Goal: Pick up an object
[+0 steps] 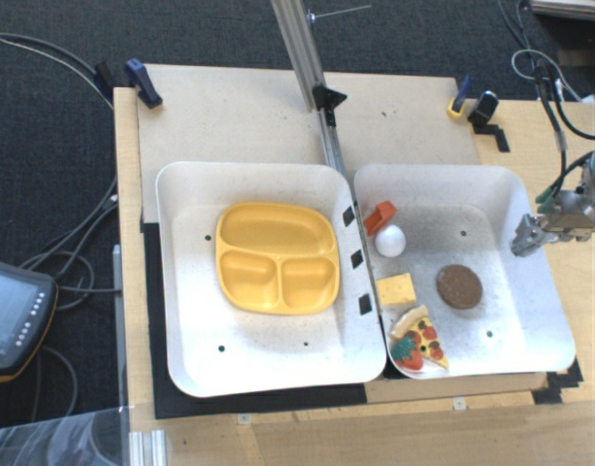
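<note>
Claw (526,240) hangs over the right bin's (496,187) right edge; how wide it is, I cannot tell. Left of it in that bin lie a brown disc (459,286), yellow block (395,288), white ball (389,242), red piece (379,217) and pizza slice (419,341). A yellow tray (277,257) sits in the left bin (185,289).

The tabletop (229,105) carries 2 white bins: 1 left bin (181,260) and 1 right bin (511,260). The left bin holds 1 yellow divided tray (277,257) with 3 compartments. The right bin holds 5 things: 1 orange piece (380,216), 1 white ball (389,242), 1 yellow block (395,289), 1 brown disc (459,286) and 1 pizza slice (419,340). 1 pincer (526,237) hangs at the right bin's rim.
</note>
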Robot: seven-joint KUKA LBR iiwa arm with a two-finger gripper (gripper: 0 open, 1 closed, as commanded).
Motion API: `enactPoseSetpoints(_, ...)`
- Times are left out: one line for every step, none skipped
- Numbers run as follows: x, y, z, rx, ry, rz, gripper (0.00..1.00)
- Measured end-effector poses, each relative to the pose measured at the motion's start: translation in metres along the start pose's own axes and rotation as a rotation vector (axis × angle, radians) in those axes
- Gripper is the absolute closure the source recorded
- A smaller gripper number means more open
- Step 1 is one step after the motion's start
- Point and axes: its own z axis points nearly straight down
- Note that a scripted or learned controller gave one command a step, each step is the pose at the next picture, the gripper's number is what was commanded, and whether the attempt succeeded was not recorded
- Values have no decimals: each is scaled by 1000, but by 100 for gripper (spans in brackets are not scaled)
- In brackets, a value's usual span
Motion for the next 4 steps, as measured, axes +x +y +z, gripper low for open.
enactPoseSetpoints(0,2,-54,-1,0,-1,100)
enactPoseSetpoints(62,13,-45,8,6,-6,100)
enactPoseSetpoints(117,20,-28,10,7,-4,100)
enactPoseSetpoints(178,34,-18,10,6,-6,100)
